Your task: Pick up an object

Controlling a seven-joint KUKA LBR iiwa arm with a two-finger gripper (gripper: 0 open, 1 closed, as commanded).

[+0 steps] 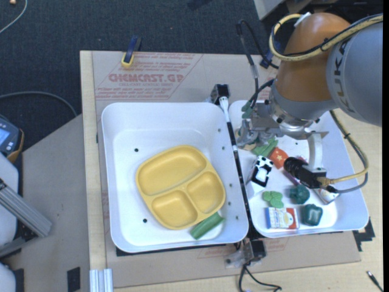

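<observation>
I am at the approach step, my jaws (260, 140) lowered into the right bin (352, 219) over its clutter near the divider, though I cannot tell whether they are spread or pressed together. The likeliest object is the green piece (265, 146) just beneath me, beside an orange-red piece (278, 157). Next I judge I must settle squarely over one item and close on it alone.

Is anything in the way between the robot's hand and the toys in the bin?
Nothing visible is. The gripper is right down among the toys in the right bin, by a light green piece and an orange-red toy.
</observation>
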